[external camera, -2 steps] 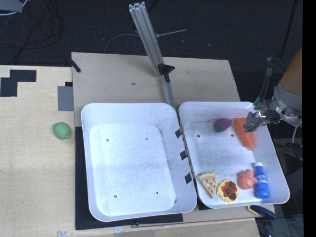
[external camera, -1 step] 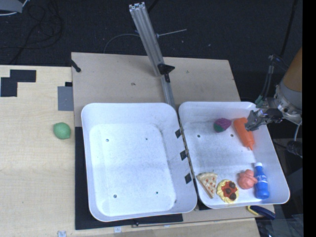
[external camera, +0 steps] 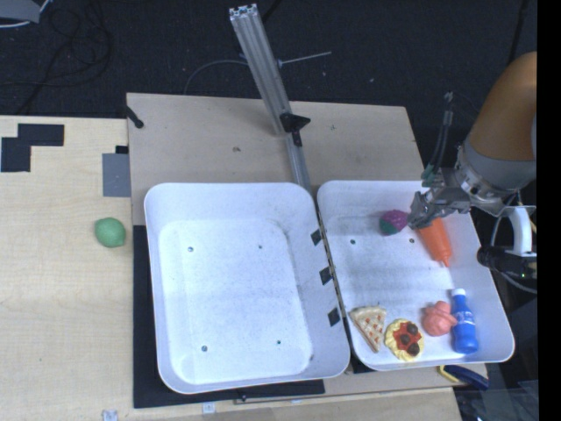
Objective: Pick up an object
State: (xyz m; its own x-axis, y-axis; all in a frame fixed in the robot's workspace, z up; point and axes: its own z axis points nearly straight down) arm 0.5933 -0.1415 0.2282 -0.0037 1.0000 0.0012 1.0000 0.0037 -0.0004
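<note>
My gripper [external camera: 423,215] hangs low over the far right part of the right bin [external camera: 386,270], its dark fingers pointing down-left. A purple toy [external camera: 394,223] lies just left of the fingertips, and an orange carrot [external camera: 436,241] lies just below and right of them. Nothing shows between the fingers. Along the bin's near edge lie a pizza slice [external camera: 369,324], a round red and yellow toy [external camera: 404,338], a pink toy [external camera: 437,317] and a blue bottle [external camera: 463,322].
The left bin [external camera: 232,279] sits beside the right one, with black clips along the shared rim. A green ball [external camera: 110,232] rests on the bench at the left. A metal rail [external camera: 267,77] slants up behind the bins.
</note>
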